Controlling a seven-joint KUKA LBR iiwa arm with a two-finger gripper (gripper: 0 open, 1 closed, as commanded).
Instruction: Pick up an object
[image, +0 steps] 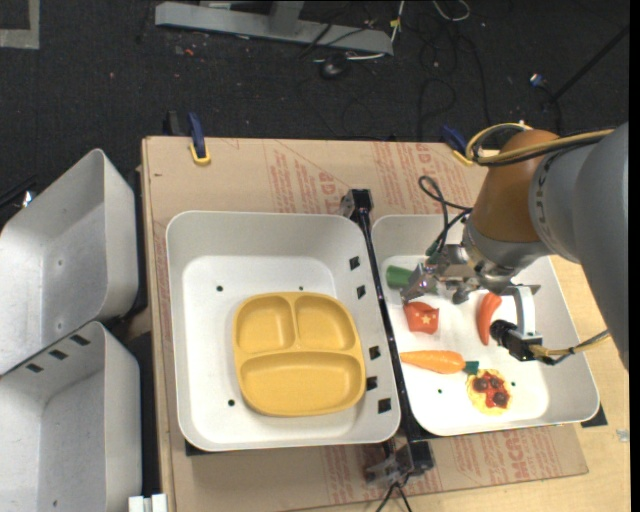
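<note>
Presumably our target is the red piece (422, 317), a strawberry-like toy lying in the right bin (570, 405), toward the middle of the frame's right half. We cannot be sure, since the task names no particular thing. The gripper (432, 283) hangs just above and to the upper left of it, near but seemingly not touching; whether its fingers are spread or closed we cannot tell, because the wrist hardware hides them from this angle. Nothing shows between them.

Around the red piece lie other candidates: a carrot (433, 361) just below it, a red pepper (487, 315) to its right, a green piece (399, 274) to its upper left beside the gripper, and a small pizza slice (489, 390) toward the lower right. The arm (560, 195) comes in from the upper right. A yellow tray (298, 353) sits in the left bin (190, 300), well apart from all this.

We judge the step to be the approach, with no pick made. Next we would need to centre over one item, descend, close on it and lift cleanly, avoiding the crowded neighbours.
</note>
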